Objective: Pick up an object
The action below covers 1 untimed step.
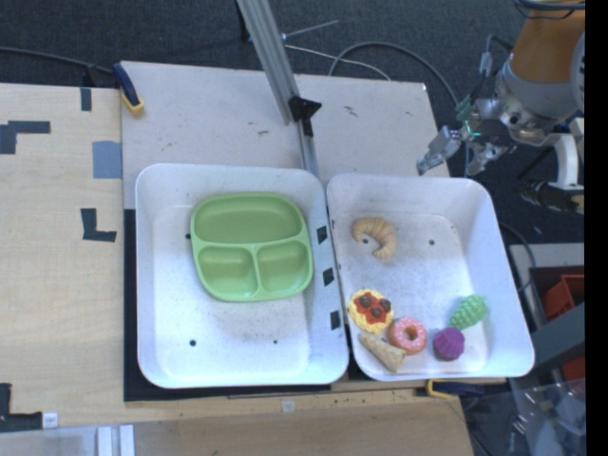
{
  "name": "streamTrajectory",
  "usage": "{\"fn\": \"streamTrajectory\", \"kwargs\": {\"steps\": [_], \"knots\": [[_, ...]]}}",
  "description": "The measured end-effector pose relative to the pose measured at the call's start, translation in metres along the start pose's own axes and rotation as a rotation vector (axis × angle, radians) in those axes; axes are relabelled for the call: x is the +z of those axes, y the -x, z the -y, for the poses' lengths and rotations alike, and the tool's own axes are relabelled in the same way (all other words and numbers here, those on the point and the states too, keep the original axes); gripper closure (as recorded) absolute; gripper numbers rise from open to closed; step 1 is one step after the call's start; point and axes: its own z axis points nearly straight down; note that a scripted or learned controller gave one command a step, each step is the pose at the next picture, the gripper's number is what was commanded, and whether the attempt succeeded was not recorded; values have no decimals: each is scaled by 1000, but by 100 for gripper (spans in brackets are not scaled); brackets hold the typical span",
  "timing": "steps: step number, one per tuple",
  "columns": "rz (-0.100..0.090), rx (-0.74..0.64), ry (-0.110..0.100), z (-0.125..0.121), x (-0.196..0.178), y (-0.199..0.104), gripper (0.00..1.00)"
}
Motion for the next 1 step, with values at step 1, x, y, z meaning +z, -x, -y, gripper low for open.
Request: {"fn": "streamTrajectory", "kwargs": {"steps": [1], "knots": [[0, 0, 0, 0, 0, 0, 0]]}}
